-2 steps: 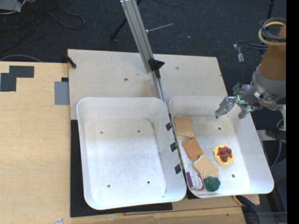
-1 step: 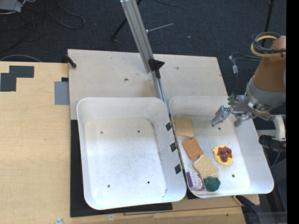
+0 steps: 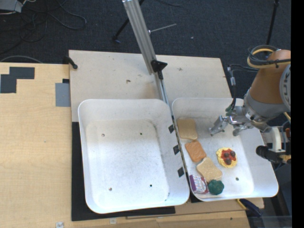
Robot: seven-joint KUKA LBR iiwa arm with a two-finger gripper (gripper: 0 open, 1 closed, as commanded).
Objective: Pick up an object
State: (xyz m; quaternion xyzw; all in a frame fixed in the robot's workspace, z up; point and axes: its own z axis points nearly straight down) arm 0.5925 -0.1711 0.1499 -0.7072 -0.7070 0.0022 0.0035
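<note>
The gripper is hovering inside the right bin, near the middle of its far half, with its metal fingers pointing toward the divider between the bins; whether they are spread or pressed together cannot be told, and nothing is showing between them. Toward the bin's near edge from the gripper, a small yellow tart with red berries is lying just right of the bin's centre. Along the bin's left wall a row of toy foods is running from far to near: a tan bread slice, an orange-brown cracker just below it, a pale toast slice, then a green broccoli piece touching the toast's near corner, and a purple-and-white packet sitting in the near left corner beside the broccoli.

The left bin is lying against the right one, both resting on a pale board surface with a black mat showing under their near edges. A slanted aluminium rail is rising from the surface's far middle. A light wooden panel is adjoining the surface's left edge, and dark carpet with loose cables is spreading beyond the far edge.

The arm is reaching in over the right bin's far right corner, its orange band uppermost and its wrist bending down and leftward.
</note>
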